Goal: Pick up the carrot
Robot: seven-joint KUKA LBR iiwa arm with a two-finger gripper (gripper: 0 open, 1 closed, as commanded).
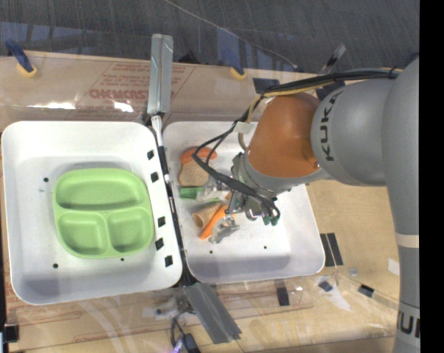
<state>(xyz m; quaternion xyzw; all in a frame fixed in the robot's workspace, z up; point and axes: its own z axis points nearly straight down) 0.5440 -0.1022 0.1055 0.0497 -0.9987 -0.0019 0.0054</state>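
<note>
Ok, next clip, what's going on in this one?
The KUKA arm reaches in from the right over the right bin. Its end effector is down at the carrot, among a few other food items. Whether it has a grip on it can't be told. The left bin holds a green divided plate.

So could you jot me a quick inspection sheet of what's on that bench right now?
Surface: two white bins side by side, left bin, right bin.
Job's things: carrot lying in the right bin, by the gripper.
Clutter: green divided plate in the left bin; bread slice, an orange piece and a green piece in the right bin.
Grippers: gripper low over the carrot; grasp unclear.
Cables: black cables run along the arm.
Surroundings: clear sheet behind the bins.
</note>
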